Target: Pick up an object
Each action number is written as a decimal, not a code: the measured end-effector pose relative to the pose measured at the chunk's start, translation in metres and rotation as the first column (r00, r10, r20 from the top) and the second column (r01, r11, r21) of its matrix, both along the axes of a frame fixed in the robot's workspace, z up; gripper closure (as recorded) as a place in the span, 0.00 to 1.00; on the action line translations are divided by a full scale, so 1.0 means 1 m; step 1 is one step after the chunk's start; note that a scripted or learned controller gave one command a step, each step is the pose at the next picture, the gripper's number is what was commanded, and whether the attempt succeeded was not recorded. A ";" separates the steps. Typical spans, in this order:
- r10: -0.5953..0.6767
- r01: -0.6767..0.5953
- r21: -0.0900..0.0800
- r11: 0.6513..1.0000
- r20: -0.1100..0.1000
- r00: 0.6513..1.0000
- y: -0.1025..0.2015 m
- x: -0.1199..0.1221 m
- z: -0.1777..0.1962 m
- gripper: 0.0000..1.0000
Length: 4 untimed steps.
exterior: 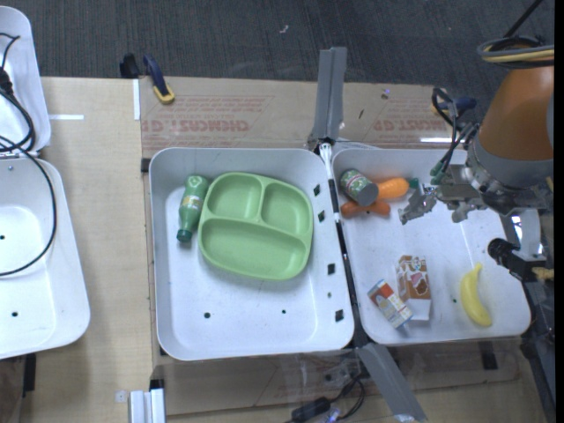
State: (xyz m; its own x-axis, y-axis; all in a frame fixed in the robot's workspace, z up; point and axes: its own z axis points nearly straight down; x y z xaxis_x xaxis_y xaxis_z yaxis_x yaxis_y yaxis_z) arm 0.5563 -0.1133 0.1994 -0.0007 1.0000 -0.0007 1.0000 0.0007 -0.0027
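Dark carpet runs along the top, and below it a cardboard-covered bench (106, 236) carries two shallow white plastic bins side by side. From 3 o'clock the grey arm (520, 139) with its orange band reaches over the right bin (441, 329), and the gripper (438, 203) hovers above the bin floor with nothing in it; can't tell how wide it's set from this angle. Just off at its 9 o'clock sit a small dark can (356, 183) and two orange carrots (379, 196), bunched together. Toward 6 o'clock lie two little cartons (405, 293), with a smooth curved yellow banana (475, 296) at 4 o'clock. Over in the left bin (176, 324) there's a glossy green divided plate (256, 226) with a green bottle (189, 206) lying right against its 9 o'clock edge.
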 end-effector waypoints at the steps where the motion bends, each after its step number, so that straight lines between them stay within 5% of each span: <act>1: 0.007 -0.007 0.001 1.000 -0.001 1.000 -0.016 -0.065 -0.089 0.00; 2: 0.102 -0.102 0.002 0.995 0.000 0.995 0.007 -0.077 -0.109 0.00; 3: 0.098 -0.098 0.001 0.995 0.001 0.995 0.006 -0.076 -0.100 1.00; 4: 0.018 -0.018 0.003 1.000 0.003 1.000 0.002 -0.078 -0.107 1.00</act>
